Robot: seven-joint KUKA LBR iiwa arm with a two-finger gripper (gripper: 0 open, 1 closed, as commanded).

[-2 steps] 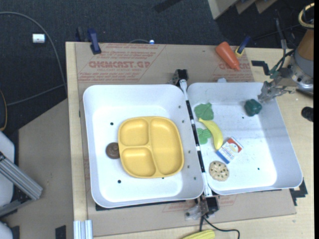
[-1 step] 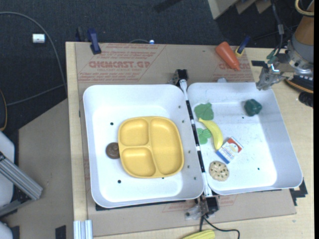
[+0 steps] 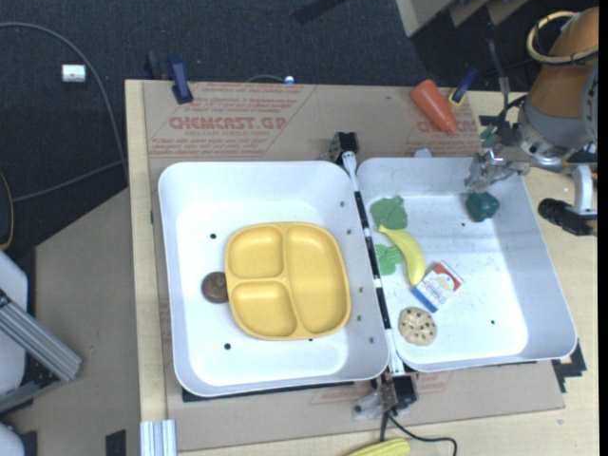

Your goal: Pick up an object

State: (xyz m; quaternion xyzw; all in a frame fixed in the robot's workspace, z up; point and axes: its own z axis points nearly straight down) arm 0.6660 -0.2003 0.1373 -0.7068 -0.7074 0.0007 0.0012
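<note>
I see my gripper (image 3: 485, 171) poised at the right bin's (image 3: 532, 283) far edge over a small teal object (image 3: 483, 205); finger state unclear, nothing lifted yet.

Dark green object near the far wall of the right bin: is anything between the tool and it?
Nothing visible. The tool sits directly above the small dark green object, with bare white bin floor around it; the yellow banana lies well to the left.
</note>
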